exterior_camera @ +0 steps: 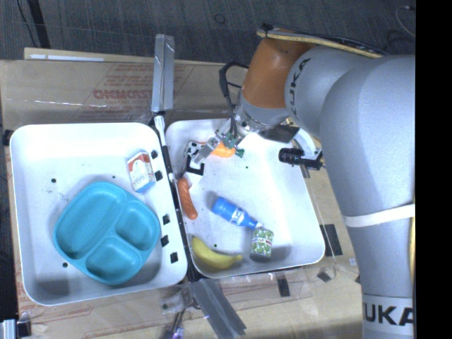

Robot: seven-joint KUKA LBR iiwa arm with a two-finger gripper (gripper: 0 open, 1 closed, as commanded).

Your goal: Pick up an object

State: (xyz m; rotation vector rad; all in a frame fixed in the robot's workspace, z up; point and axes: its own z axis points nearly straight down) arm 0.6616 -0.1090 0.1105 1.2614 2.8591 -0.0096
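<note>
Looking down on the bench, we take the right shallow white bin [300, 210] as our landmark. The grey arm with its orange band [272, 76] reaches over that bin's far edge, and its two-finger gripper [224, 143] hangs over the bin's far left corner, close to the rim. A small orange object [223, 150] sits right at the fingertips; we cannot tell whether it is clamped or merely touched, nor how far apart the fingers stand.

Along the bin's left wall lies a slim orange carrot-shaped piece [186, 197]. Toward the bin's middle rests a blue plastic bottle with a white cap end [233, 212], tilted diagonally. At the near edge lie a yellow banana [214, 257] and, just beside it to the right, a small green-patterned can [262, 242]. The bin's right half stays bare white floor, the widest open stretch.

Left of our landmark, the second white bin [28, 189] holds a blue three-compartment plastic tray [106, 233] and a small red-and-white packet [141, 170] near the shared wall.
</note>
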